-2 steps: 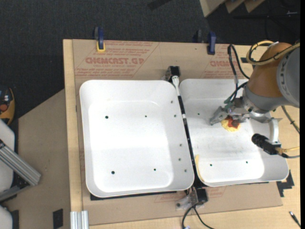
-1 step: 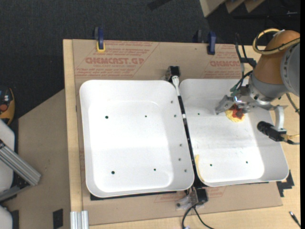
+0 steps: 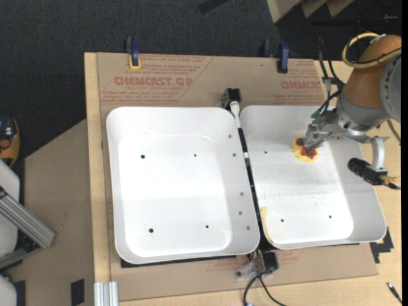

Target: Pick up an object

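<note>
Overhead, the gripper [image 3: 310, 146] sat on a small yellow-red object [image 3: 306, 152] in the right bin [image 3: 319, 231], far from its walls; its grip was unclear.

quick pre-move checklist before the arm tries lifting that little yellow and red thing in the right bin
1. Target located: small yellow and red object lies in the right bin: ok.
2. Gripper over the target: sits directly at it: ok.
3. Finger state: cannot tell.
4. Object actually between the fingers: cannot tell.
5. Nothing crowding the target: bin floor around it looks bare: ok.
6. Room from the bin wall: object sits away from the rim: ok.
</note>
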`<state>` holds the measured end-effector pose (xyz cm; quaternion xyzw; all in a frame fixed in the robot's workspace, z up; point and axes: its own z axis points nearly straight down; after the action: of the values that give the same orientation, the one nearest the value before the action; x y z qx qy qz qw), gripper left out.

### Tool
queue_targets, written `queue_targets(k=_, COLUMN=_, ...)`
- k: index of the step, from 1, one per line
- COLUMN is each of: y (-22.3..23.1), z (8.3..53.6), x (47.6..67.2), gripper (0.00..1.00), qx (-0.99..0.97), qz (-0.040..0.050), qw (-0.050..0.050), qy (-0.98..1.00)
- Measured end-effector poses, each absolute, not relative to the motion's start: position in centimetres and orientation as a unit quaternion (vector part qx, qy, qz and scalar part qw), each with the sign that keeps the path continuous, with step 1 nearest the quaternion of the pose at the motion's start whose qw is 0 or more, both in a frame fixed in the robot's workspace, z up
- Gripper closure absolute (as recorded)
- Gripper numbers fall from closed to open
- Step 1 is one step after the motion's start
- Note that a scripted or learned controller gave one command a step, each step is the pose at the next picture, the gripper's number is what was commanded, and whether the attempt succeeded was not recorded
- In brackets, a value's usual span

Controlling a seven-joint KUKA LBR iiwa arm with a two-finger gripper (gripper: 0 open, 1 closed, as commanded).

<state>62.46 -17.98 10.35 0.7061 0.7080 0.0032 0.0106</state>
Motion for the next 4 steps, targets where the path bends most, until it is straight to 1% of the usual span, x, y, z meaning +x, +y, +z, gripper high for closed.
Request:
queue_targets(k=1, y=-18.4, z=9.7, x=61.0, gripper=1.00, qx=0.706, qz=0.0096, qw=0.014, qy=0.708)
queue_targets(k=2, y=-13.0, z=9.7, x=58.5, gripper=1.00, qx=0.707, qz=0.0068, qw=0.016, qy=0.707)
queue_targets(k=3, y=-15.5, z=9.6, x=54.6, gripper=1.00, qx=0.707, qz=0.0098, qw=0.014, qy=0.707)
queue_targets(k=4, y=-19.4, z=9.5, x=48.8, gripper=1.00, qx=0.708, qz=0.0084, qw=0.015, qy=0.706)
